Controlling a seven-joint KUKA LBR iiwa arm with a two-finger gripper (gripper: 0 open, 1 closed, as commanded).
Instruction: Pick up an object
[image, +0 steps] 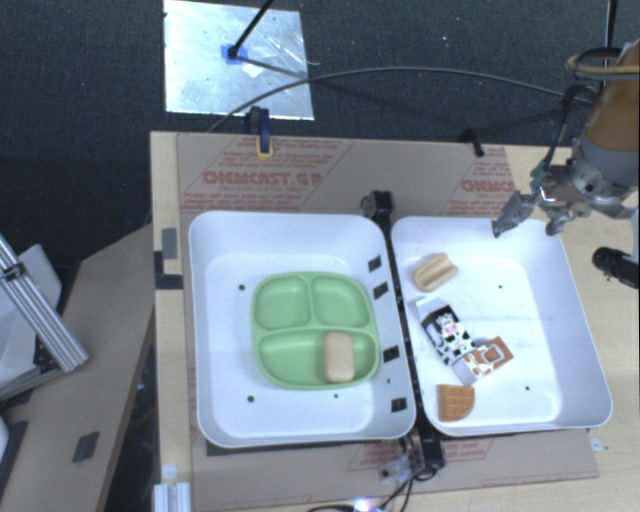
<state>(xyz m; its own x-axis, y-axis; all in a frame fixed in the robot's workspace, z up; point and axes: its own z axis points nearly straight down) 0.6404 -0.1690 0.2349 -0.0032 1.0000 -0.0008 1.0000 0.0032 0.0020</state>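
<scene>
My gripper (530, 215) hangs open above the far right rim of the right bin (575, 330), its two dark fingers spread with nothing between them. In that bin lie a tan bread roll (434, 271), a black-and-white patterned toy (445, 330), a small brown-and-white piece (488, 357) and an orange waffle-like cracker (455, 402). All of these sit to the left of and nearer than the gripper. The left bin (220, 300) holds a green divided plate (315, 330) with a yellowish block (340, 357) in its near right compartment.
A dark divider with clips (392, 300) runs between the bins. A cardboard sheet (330, 175) lies under both. A shiny foil square (238, 58) sits at the back, and a metal rail (35, 310) stands at the left edge. Cables arc across the rear.
</scene>
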